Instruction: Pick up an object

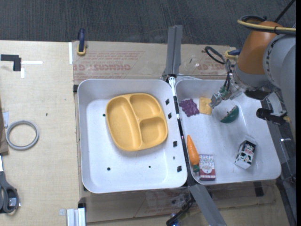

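In the right bin [221, 145] lie a purple bunch of grapes [189, 107], a yellow cheese piece [204, 105], a dark green rounded piece [230, 115], an orange carrot [192, 149], a small red box [207, 167] and a black-and-white milk carton [245, 154]. My gripper [217, 99] hangs low over the bin's back part, between the cheese piece and the green piece. Its tips are close to the cheese's right edge. Nothing shows between them.
The left bin [94, 168] holds a yellow divided plate [136, 121]. A grey divider post [173, 51] stands behind the bins. On the bench at left lie a grey tape ring [20, 134] and scissors [8, 197]. The arm's grey body [277, 65] overhangs the right bin's back corner.
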